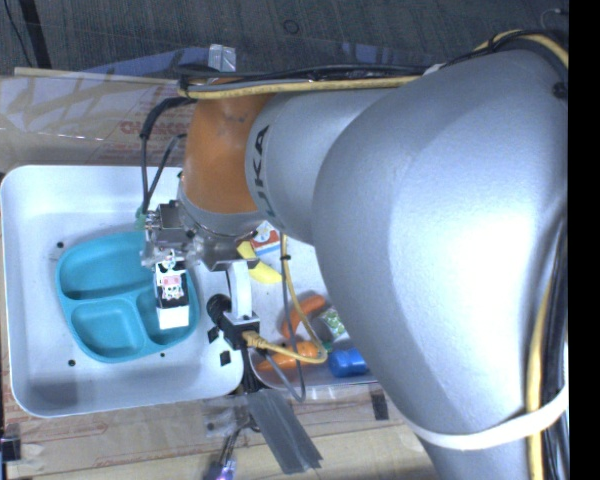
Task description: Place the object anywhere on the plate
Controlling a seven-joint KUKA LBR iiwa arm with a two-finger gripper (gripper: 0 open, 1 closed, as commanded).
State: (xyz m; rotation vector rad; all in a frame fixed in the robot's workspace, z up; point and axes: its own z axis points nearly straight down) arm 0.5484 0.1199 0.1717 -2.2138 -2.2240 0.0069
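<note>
Item: one grey KUKA arm with orange wrist band (220, 163), reaching in from the right over the left shallow white bin (25, 268). Its two-finger gripper (172, 293) hangs over the right edge of the turquoise plastic plate with three compartments (100, 298), which lies flat in that bin.

Item: small white box-like object (173, 313), seen directly below the gripper and over the plate's right rim. Whether it is clamped between the fingers or merely resting on the plate cannot be told; the gripper's opening is likewise not readable from above.

Step in hand, by judgement: the placing phase, with the object already at the plate. The next move would call for a release with the object's weight inside the rim, then a straight lift clear.

Item: right bin, partly hidden under the arm, holding a yellow piece (263, 271), an orange piece (305, 318) and a blue block (346, 362).

Writing: dark letters on the arm casing near the band, too foreshortened to read. A small printed patch on the gripper body, illegible.
</note>
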